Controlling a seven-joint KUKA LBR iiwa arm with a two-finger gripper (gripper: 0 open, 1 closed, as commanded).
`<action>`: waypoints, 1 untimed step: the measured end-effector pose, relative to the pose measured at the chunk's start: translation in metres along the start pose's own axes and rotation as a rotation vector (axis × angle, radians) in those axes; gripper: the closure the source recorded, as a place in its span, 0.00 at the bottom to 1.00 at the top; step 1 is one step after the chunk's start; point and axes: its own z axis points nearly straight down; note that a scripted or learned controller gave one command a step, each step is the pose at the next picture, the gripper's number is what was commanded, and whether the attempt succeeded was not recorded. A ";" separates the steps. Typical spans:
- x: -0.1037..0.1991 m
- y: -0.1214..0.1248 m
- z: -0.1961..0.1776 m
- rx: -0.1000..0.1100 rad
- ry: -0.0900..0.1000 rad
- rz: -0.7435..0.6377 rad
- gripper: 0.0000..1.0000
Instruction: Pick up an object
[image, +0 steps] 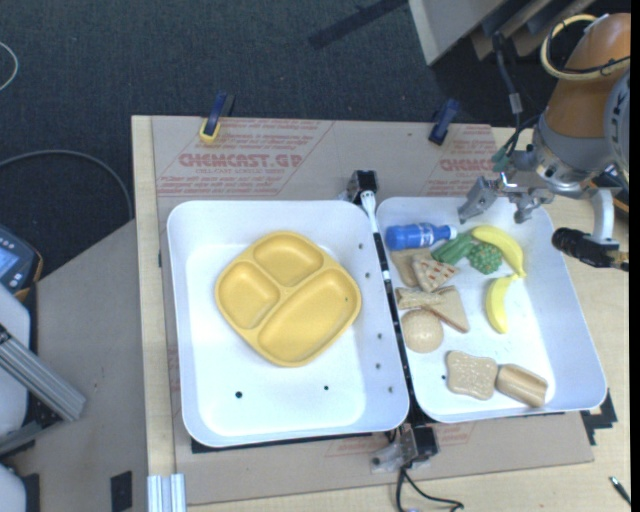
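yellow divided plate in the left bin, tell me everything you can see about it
The yellow divided plastic plate is rounded-square with three compartments: two small ones toward the far side and one long one nearer the camera. It looks matte and holds nothing. It lies flat, turned at a slant, in the middle of the left white bin, resting on the floor, apart from the walls.

Grey arm (578, 135), orange band (592, 70), silvery metal gripper (503, 203), perhaps dark cabling
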 end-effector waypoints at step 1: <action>0.005 -0.008 0.048 0.001 0.001 0.000 0.00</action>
